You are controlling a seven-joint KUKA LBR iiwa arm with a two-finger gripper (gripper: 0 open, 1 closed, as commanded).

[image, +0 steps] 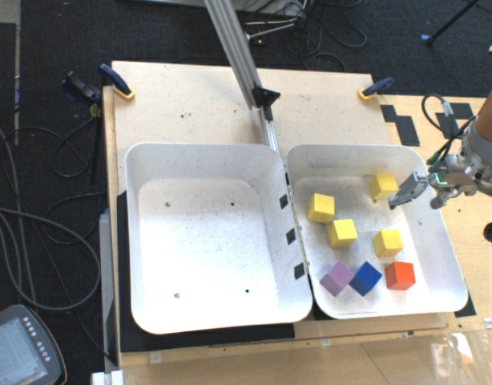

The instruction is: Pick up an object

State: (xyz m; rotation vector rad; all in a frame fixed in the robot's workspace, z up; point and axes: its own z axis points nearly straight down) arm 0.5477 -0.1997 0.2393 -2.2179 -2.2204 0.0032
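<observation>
Left bin (199, 239) on the worktop (190, 103): bare white floor, nothing to grasp. Right bin (450, 283): seven cubes, well apart from that bare floor. Left to right: yellow cube (321, 207), purple cube (336, 279), second yellow (342, 232), blue cube (365, 277), third yellow (388, 241), red cube (400, 275). Farthest back, fourth yellow (383, 185), likely target, just left of the gripper (409, 189), nearly touching. Fingers: cannot tell whether open or closed, nothing visibly between them. No long axis on a cube. Bin's right wall close behind; other cubes clear of the path.
</observation>
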